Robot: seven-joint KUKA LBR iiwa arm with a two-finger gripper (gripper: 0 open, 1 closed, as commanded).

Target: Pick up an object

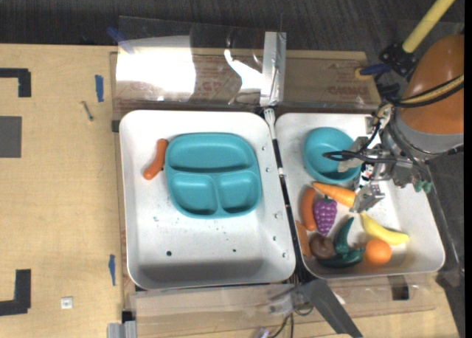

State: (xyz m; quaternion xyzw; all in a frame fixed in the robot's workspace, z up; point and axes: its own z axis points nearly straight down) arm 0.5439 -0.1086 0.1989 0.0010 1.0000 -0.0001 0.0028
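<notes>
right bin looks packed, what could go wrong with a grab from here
1. The toys lie crowded together: the carrot, purple grapes, banana and orange touch or overlap, so a grab may catch two things or knock one aside.
2. The gripper hangs near the teal bowl, which it might bump on the way down.
3. Rounded shapes like the orange may slip out.
</notes>
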